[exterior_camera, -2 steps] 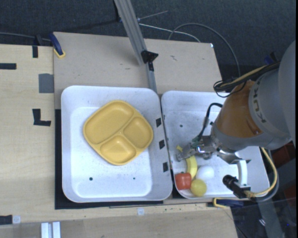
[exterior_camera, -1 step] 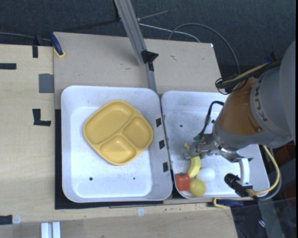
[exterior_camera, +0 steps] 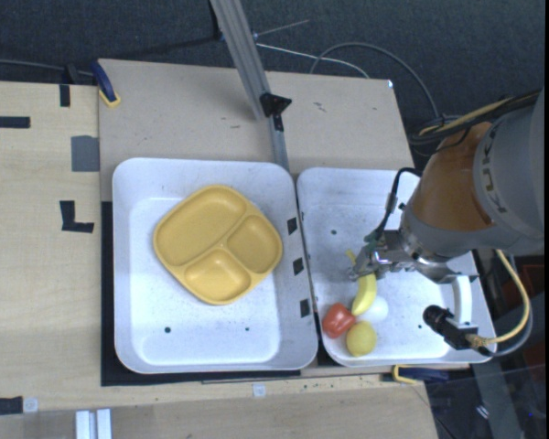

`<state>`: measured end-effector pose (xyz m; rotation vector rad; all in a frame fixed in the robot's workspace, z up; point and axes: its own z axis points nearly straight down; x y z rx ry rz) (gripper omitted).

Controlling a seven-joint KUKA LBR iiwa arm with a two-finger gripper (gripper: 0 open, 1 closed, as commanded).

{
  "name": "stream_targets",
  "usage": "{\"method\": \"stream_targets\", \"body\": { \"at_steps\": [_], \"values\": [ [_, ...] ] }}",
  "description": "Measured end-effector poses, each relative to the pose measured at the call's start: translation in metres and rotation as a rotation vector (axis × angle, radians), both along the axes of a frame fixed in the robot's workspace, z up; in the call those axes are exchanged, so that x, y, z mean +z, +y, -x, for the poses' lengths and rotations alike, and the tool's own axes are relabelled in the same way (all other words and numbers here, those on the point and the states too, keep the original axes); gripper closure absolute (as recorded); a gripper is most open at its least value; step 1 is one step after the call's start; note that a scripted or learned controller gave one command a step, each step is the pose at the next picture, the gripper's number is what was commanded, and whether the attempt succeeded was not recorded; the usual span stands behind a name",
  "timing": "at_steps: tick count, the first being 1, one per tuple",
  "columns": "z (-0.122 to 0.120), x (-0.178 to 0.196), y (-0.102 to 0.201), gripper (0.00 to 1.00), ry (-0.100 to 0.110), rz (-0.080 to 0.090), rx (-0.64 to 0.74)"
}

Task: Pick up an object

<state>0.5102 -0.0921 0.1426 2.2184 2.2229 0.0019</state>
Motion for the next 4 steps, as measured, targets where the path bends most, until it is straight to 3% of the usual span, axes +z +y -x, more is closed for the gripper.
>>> {"method": "stream_targets", "body": {
  "at_steps": [1,3,4],
  "values": [
    [-0.001,0.052,0.000,1.00,-0.002,0.000,0.000],
    [-0.005,0.047,0.108,1.00,0.005,-0.002,0.006],
    [0.004,0.046,0.159,1.00,0.005,-0.002,0.006]
  ]
}}
